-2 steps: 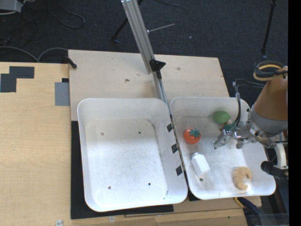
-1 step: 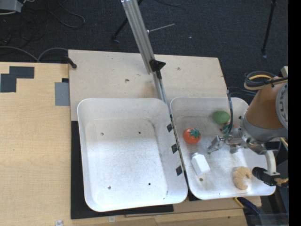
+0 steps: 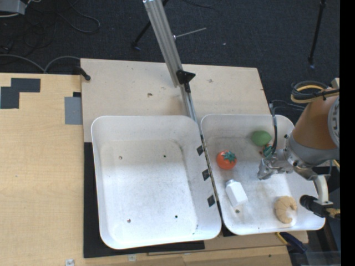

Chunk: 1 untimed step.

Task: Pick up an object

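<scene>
my gripper (image 3: 268, 167) hangs at the frame's right; open or closed, i can't tell. just lower right lies the croissant (image 3: 285, 209), probably light, stiff and knobbly; i'd pinch across its fat middle.

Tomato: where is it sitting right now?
In the camera view, the red tomato lies in the right bin near its left wall, above the white block and left of the claw.
</scene>
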Motion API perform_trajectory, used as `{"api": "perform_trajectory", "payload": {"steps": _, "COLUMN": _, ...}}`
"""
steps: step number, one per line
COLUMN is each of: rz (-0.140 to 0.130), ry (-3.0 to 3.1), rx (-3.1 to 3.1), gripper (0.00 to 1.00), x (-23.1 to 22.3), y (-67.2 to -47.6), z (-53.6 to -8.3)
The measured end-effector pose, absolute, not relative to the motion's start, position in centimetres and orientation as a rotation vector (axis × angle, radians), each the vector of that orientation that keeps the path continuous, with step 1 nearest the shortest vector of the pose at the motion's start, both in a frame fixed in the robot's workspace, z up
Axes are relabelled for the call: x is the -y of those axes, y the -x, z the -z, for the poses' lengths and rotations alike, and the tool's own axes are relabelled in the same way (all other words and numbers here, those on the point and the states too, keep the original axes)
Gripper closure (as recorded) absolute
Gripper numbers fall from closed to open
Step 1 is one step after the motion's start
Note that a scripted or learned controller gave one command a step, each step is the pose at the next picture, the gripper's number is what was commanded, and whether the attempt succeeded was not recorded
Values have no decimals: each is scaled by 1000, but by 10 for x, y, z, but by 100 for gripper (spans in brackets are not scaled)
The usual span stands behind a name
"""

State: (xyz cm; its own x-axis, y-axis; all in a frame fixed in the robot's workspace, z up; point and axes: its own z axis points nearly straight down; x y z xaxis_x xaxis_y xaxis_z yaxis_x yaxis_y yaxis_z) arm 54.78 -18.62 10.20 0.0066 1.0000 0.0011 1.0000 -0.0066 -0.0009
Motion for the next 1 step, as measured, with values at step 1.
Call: {"api": "perform_trajectory", "payload": {"steps": 1, "rz": 2, "ry": 2220, "rx": 2225, "gripper": 100, "x": 182, "y": -547, "z": -145}}
